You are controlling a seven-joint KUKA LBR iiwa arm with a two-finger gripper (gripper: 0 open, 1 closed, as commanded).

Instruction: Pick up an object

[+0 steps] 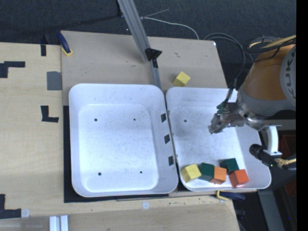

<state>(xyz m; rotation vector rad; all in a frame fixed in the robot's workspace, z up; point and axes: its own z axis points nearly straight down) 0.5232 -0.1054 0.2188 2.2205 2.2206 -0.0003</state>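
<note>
My gripper (215, 127) hangs over the middle of the right bin (192, 114), its fingers pointing left and down with nothing visible between them. Along that bin's near edge lie a yellow block (191, 172), a dark green block (206, 169), a small orange block (220, 174), another dark green block (229, 164) and a red-orange block (239, 177). These blocks lie well below the gripper in the view, apart from it.
The left bin (118, 138) sits beside the right one. A yellow block (182, 78) rests on the bench behind the right bin. A grey metal pole (137, 25) slants down to the bins' far junction. Cables trail at the upper right.
</note>
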